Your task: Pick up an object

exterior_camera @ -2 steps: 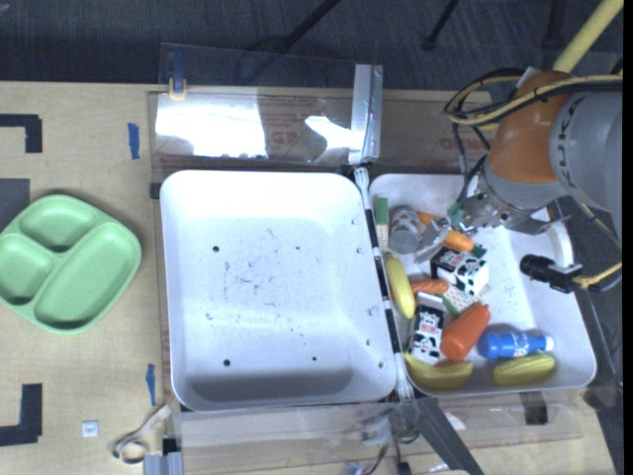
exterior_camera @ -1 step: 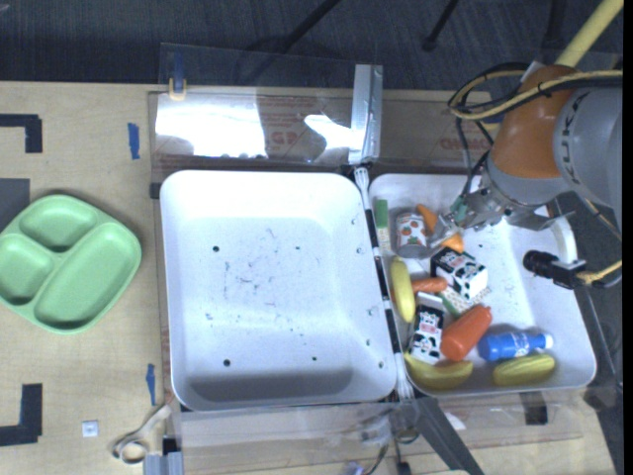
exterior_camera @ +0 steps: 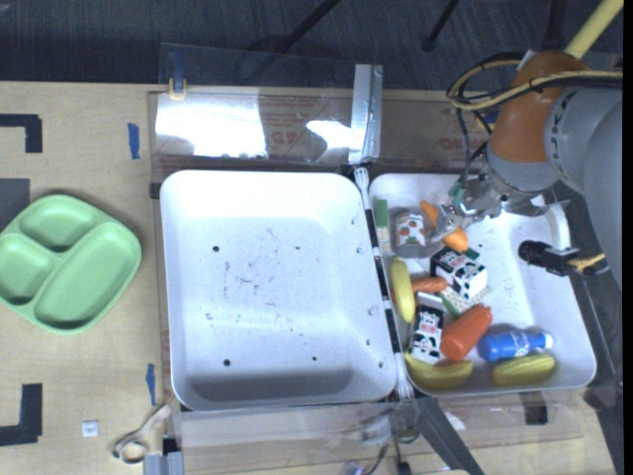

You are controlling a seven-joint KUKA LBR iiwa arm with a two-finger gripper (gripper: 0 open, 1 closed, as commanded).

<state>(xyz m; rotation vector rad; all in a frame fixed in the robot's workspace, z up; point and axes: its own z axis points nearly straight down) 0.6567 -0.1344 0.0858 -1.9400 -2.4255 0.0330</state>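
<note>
At the near edge of the right-hand white plastic bin (exterior_camera: 574, 359) lie a yellow plastic banana (exterior_camera: 438, 371) and a yellow-green oblong fruit (exterior_camera: 524, 368), pressed against the front wall, with a blue plastic bottle with a white cap (exterior_camera: 513, 344) just behind them. An orange-red carrot-shaped toy (exterior_camera: 465, 331) leans on a black-and-white cow-patterned carton (exterior_camera: 427, 332), and a second cow-patterned box (exterior_camera: 462, 272) sits further in, touching it or nearly so. A long yellow banana-like piece (exterior_camera: 402, 290) lies along the wall that divides the bins. The objects are heaped toward the left and front of this bin, leaving its right part bare; this crowding would make a clean single grasp harder, in my judgement. Further back sit a small grey packet with a printed label (exterior_camera: 410, 231) and small orange pieces (exterior_camera: 455, 238), (exterior_camera: 428, 212). The gripper (exterior_camera: 465, 206) hangs just above or at these rear items, the grey arm with the orange band (exterior_camera: 524, 132) reaching in from the right; whether it is spread or closed cannot be told, and nothing is seen held in it. Candidate objects for the pick therefore all remain in the right bin. The left-hand white bin (exterior_camera: 267, 285) shows only scuffed floor. On the wooden surface (exterior_camera: 79, 137) well to the left rests a green three-compartment plate (exterior_camera: 67, 262), apart from the work.
</note>
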